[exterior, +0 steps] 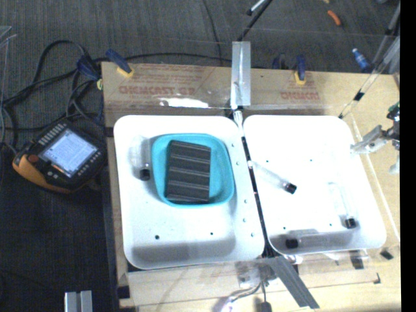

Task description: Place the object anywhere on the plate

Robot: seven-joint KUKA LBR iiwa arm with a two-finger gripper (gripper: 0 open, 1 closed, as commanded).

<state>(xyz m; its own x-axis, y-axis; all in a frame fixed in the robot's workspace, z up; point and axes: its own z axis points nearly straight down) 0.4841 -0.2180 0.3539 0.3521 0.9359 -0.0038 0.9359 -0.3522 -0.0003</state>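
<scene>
Operator: Nearest item?

Technician: Clear tube (300, 241) against the right bin (312, 127) front wall.

Operator: Task object?

Technician: Dark ribbed block (188, 171), lying flat on the blue plate (224, 174) in the left bin (130, 174). Judged rigid, fairly light, ribs aiding grip; take it across the long edges.

Operator: Pincer?

Technician: Pincer (376, 139) near the right edge, over the worktop (195, 90); its state cannot be determined.

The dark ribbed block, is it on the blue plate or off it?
On it. The dark ribbed block lies flat inside the blue plate in the left bin, with blue rim showing around it.
</scene>
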